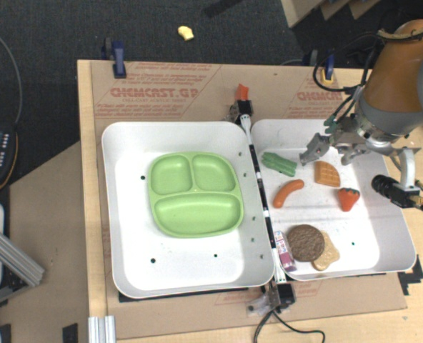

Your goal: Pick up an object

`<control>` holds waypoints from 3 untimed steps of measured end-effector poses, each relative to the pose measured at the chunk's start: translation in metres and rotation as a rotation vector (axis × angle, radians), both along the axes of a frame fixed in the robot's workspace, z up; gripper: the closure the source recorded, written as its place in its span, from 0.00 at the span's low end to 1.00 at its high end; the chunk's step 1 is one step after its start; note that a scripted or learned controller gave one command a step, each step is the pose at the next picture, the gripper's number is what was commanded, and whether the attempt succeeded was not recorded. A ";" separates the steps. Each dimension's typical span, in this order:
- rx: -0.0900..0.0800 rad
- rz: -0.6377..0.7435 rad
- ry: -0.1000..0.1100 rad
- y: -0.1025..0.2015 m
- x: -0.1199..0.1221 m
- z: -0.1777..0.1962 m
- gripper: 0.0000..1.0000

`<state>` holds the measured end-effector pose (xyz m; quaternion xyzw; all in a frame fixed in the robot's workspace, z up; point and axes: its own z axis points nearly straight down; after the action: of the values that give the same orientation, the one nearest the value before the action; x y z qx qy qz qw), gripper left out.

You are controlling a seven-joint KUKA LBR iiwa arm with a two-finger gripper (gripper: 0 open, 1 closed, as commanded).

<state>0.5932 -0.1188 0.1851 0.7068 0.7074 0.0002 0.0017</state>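
Observation:
In the right bin point(394, 252) lie several toy foods: a green pickle point(279, 163), an orange sausage point(289, 191), a waffle piece point(327, 174), a red strawberry point(349, 199), and a brown cookie point(306, 241) overlapping a tan piece point(328, 254). My gripper point(334, 147) hangs over the bin's far part, just above the waffle. Its two grey fingers are spread apart with nothing between them.
The left bin point(126, 220) holds a green three-compartment plate point(195, 194). A divider with a black-and-orange clamp point(242, 106) runs between the bins. A pink-labelled item point(283, 250) lies at the right bin's left edge. Blue clamps point(116, 57) grip the board's back edge.

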 end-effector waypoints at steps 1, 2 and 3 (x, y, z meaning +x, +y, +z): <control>0.005 0.001 0.012 0.027 -0.005 -0.091 0.00; 0.001 -0.002 0.000 0.014 0.008 -0.101 0.00; -0.001 0.000 -0.003 -0.018 0.061 -0.100 0.00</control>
<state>0.6537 -0.1372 0.0852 0.7068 0.7074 0.0010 0.0030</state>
